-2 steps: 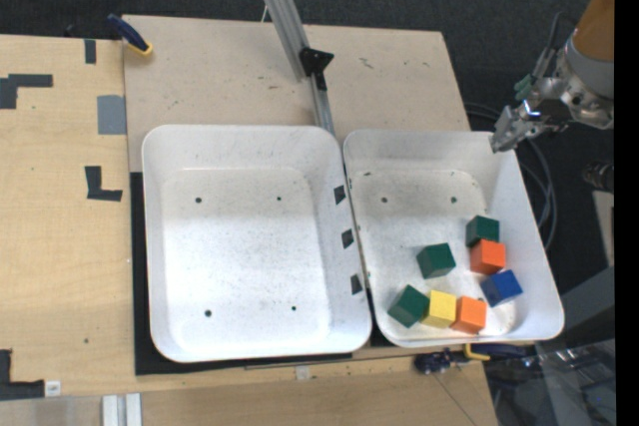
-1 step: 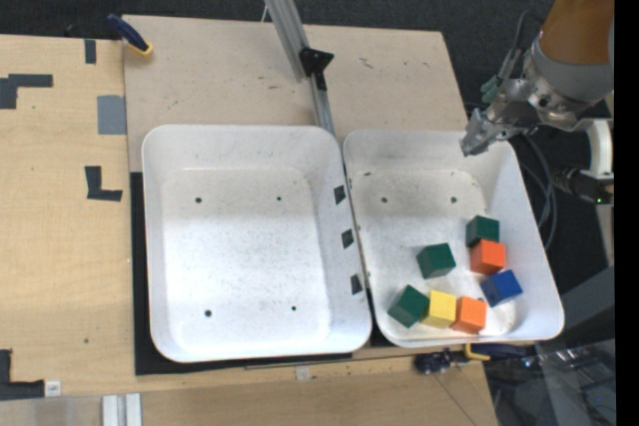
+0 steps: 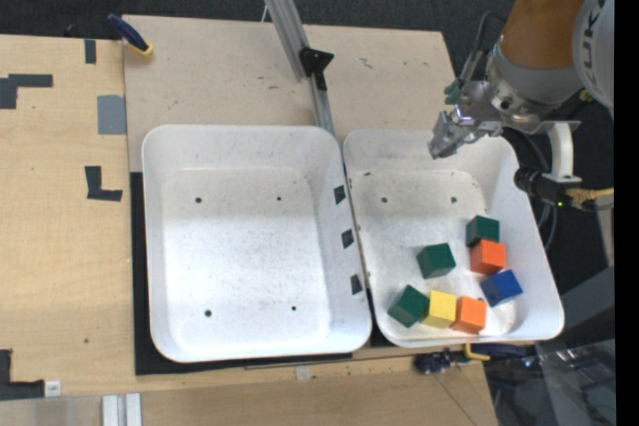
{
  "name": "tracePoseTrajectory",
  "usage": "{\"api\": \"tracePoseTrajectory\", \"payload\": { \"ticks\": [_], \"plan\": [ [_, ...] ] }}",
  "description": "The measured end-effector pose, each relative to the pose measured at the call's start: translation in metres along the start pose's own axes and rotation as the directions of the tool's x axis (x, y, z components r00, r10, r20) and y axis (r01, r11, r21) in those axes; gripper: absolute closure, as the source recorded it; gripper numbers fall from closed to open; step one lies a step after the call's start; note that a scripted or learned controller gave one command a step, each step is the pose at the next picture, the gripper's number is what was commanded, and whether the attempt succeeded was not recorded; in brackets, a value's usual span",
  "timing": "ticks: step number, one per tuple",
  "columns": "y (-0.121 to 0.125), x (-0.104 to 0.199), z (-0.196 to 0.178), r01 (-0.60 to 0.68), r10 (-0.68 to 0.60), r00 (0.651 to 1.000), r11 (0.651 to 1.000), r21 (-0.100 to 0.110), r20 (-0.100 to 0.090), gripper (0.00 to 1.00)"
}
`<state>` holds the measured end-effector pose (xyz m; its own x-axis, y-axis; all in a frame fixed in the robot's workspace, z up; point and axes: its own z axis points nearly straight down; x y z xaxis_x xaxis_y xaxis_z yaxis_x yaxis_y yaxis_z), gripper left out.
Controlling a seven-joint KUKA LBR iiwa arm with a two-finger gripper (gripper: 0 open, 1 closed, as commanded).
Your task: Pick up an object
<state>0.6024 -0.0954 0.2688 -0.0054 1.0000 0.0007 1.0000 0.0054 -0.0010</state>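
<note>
Several small blocks lie in the right bin (image 3: 399, 177), toward its near right corner. A green block (image 3: 435, 260) sits in the middle of the group, another green one (image 3: 483, 228) is against the right wall with an orange block (image 3: 488, 256) and a blue block (image 3: 501, 286) just below it. Along the near wall lie a green block (image 3: 407, 305), a yellow block (image 3: 440, 307) and an orange block (image 3: 470, 313) in a row. My gripper (image 3: 446, 142) hangs above the far right corner of this bin, well away from the blocks, with nothing visible in it.
The left bin (image 3: 240, 244) stands beside the right one, with a slanted metal pole (image 3: 285, 10) rising behind them. A blue and yellow tool (image 3: 130, 33) lies on the bench at the far left. Black cables run past the right bin's outer wall.
</note>
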Motion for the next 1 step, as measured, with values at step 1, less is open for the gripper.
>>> {"api": "tracePoseTrajectory", "payload": {
  "ticks": [1],
  "plan": [
    [-0.0106, 0.0605, 0.014, 0.001, -0.001, 1.0, 1.0, 0.002, -0.001, 1.0]
  ]
}}
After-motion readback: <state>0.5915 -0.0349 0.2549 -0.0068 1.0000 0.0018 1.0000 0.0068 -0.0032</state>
